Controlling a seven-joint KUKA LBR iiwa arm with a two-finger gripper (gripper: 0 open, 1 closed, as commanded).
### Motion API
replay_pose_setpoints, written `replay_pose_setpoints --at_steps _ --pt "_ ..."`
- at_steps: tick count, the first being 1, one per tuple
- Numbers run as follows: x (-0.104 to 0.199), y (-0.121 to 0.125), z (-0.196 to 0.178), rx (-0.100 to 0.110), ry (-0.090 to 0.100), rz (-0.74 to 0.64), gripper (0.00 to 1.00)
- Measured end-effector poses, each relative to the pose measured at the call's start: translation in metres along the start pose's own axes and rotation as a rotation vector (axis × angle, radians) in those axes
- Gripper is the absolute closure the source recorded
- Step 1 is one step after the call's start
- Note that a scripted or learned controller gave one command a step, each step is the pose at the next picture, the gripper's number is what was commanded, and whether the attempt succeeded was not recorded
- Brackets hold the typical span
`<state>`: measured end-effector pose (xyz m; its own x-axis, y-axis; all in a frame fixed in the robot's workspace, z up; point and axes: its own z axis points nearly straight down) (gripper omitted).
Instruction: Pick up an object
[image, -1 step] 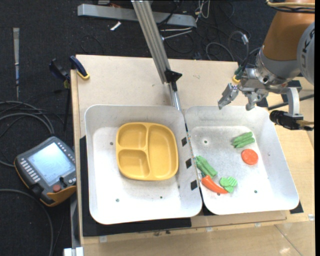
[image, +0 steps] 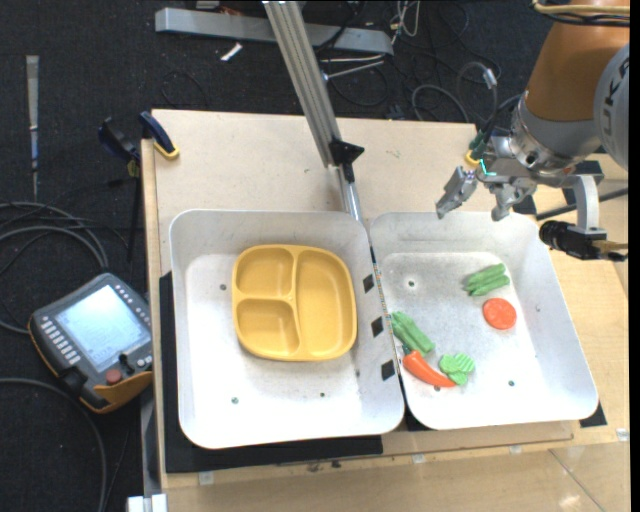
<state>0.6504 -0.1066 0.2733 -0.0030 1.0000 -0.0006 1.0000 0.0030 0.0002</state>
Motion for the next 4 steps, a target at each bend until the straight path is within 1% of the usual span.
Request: replay_pose_setpoints --at_steps 1,3,4 --pt "0.008 0.004 0.048 0.005 0.001 0.000 0.00" --pt "-0.006 0.015 0.156 0.005 0.000 0.004 0.00" --pt "-0.006 0.017 0.142 -0.002 -0.001 0.003 1.00"
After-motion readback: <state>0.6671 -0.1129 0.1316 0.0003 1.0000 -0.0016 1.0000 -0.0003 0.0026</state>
